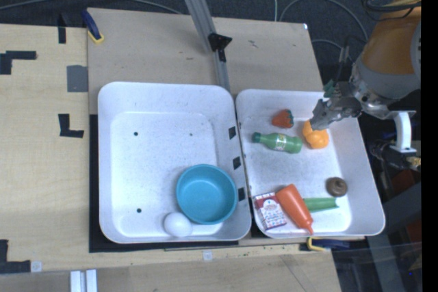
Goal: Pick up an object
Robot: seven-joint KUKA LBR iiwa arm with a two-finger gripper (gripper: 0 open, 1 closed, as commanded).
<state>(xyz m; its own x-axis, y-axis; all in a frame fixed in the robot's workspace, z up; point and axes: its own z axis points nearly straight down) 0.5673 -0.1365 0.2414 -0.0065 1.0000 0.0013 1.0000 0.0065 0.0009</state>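
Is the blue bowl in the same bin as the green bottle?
No, the blue bowl sits in the left bin beside a white ball, while the green bottle lies in the right bin.

End effector [320, 121] touches the orange fruit [316, 138] in the right bin [356, 167].

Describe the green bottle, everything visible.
The green bottle lies on its side in the right bin, cap end toward the left bin. It looks like shiny green plastic with a pale label band round its middle. It rests on the bin floor, below the strawberry and left of the orange, touching neither as far as shows.
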